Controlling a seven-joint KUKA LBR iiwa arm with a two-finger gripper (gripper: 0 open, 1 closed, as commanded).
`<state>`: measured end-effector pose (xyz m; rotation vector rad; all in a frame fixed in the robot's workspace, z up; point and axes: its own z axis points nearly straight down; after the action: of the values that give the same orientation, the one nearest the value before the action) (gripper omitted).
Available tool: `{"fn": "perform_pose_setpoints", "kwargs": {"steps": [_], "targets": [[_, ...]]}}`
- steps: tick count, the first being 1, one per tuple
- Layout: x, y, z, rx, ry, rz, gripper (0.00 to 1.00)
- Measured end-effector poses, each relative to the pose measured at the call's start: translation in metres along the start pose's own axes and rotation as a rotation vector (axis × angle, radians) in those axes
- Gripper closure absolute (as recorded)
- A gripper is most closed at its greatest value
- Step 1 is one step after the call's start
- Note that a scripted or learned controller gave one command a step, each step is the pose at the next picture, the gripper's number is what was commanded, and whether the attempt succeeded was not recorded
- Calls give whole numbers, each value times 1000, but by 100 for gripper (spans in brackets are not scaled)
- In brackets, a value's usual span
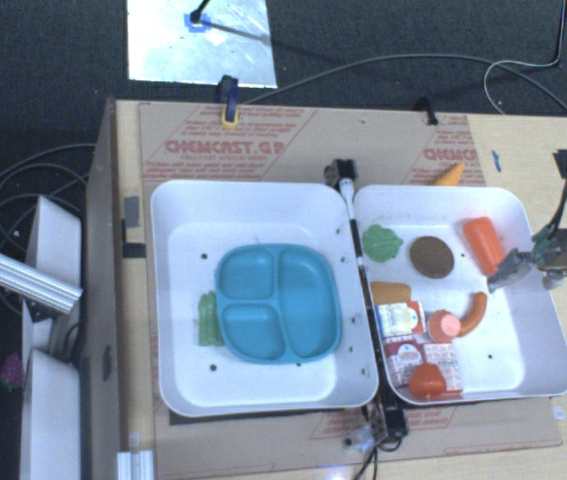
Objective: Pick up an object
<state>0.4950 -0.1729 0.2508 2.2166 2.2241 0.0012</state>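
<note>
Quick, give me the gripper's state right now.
Two-finger gripper: over the right edge of the right-hand shallow white bin, beside the orange block; holding nothing visible; open or closed cannot be told.

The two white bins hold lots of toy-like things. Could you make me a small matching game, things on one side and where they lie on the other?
Things:
1. blue divided plate
2. brown disc
3. green leaf shape
4. orange carrot-like piece

Places:
A. on the cardboard outside the bins, behind the right bin
B. middle of the left bin
C. right bin, close to the wall between the bins
D. right bin, between the leaf shape and the orange block

Pairs: 1-B, 2-D, 3-C, 4-A
</note>
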Motion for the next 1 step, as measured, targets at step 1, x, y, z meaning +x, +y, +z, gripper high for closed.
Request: {"fn": "perform_pose_setpoints", "kwargs": {"steps": [1], "targets": [[-1, 109, 89, 2, 1, 0, 0]]}}
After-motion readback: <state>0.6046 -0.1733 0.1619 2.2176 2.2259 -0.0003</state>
